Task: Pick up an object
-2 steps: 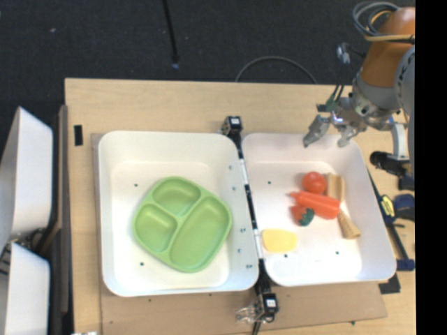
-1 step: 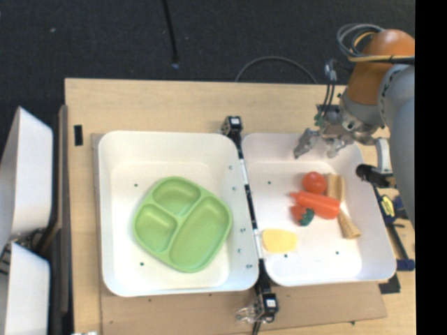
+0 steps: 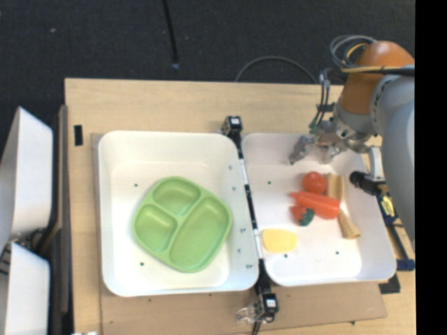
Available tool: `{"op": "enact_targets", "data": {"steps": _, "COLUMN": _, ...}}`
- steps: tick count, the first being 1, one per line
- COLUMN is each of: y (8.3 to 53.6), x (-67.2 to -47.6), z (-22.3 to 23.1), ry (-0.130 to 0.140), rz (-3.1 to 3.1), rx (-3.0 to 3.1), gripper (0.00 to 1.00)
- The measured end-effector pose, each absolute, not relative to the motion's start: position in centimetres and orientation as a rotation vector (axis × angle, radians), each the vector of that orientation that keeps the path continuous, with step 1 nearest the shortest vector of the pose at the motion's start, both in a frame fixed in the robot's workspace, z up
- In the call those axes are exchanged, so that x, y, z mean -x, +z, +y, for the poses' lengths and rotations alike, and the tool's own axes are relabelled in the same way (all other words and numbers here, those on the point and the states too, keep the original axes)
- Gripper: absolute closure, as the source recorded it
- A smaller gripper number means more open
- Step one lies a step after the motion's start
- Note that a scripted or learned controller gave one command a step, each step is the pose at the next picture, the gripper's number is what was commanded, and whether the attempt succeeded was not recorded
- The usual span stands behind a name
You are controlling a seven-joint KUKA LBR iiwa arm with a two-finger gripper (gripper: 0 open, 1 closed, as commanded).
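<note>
The right bin (image 3: 314, 257) holds a red tomato (image 3: 315, 181), an orange carrot (image 3: 319, 202) with a green end, a tan stick-shaped piece (image 3: 347, 222) and a flat yellow piece (image 3: 279, 240). My gripper (image 3: 316, 152) hangs over the far part of that bin, just beyond the tomato. It is open, its fingers spread, with nothing between them. The carrot lies against the tomato's near side, and the tan stick runs along their right.
A green divided plate (image 3: 183, 223) lies in the left bin (image 3: 119, 159). A black clamp (image 3: 232, 125) sits at the far end of the wall between the bins. Cables loop behind the arm at the bench's back edge.
</note>
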State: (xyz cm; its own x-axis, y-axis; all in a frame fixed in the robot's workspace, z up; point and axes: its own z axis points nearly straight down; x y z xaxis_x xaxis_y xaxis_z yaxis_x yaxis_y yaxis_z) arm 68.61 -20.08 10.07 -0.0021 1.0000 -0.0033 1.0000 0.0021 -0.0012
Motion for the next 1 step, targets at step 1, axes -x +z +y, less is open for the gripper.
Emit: {"op": "enact_targets", "data": {"steps": 1, "y": 11.46, "x": -68.74, "z": -20.22, "ry": -0.004, "rz": 2.220, "rx": -2.211, "gripper": 1.00}}
